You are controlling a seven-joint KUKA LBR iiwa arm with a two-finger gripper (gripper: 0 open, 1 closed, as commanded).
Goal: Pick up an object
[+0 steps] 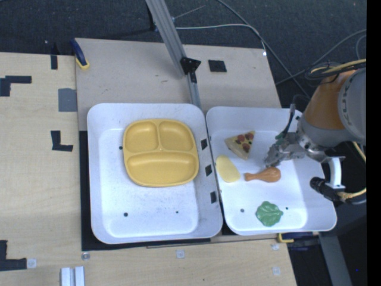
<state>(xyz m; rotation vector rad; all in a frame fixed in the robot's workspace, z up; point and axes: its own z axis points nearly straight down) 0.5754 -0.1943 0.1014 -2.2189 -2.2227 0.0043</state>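
My claw (275,157) is low in the right-hand shallow white bin (309,216), just above the fat end of the brown plastic chicken drumstick (264,175). Can't tell whether it's spread or pressed together; from this angle it's a dark metal lump, and nothing shows pinched in it. The drumstick lies flat on the bin floor, bone end pointing left twd the pale yellow oval piece (227,169), near it but apart. Up-left of my claw is the wedge-shaped toy pizza slice w/ red toppings (241,144), lying flat, near the bin's left wall. Lower in the same bin, well apart from my claw, sits the green leafy lump, prob. toy lettuce (269,213).

My grey wrist w/ orange band (326,107) comes in over the bin's right rim; cables trail beside it.

The left-hand shallow white bin (107,207) holds a yellow plastic divided plate w/ three compartments (161,152), upright, in the upper half. Both bins touch side by side on the tan bench (36,159). A grey metal pole (169,31) slants down to the bins' top edge.
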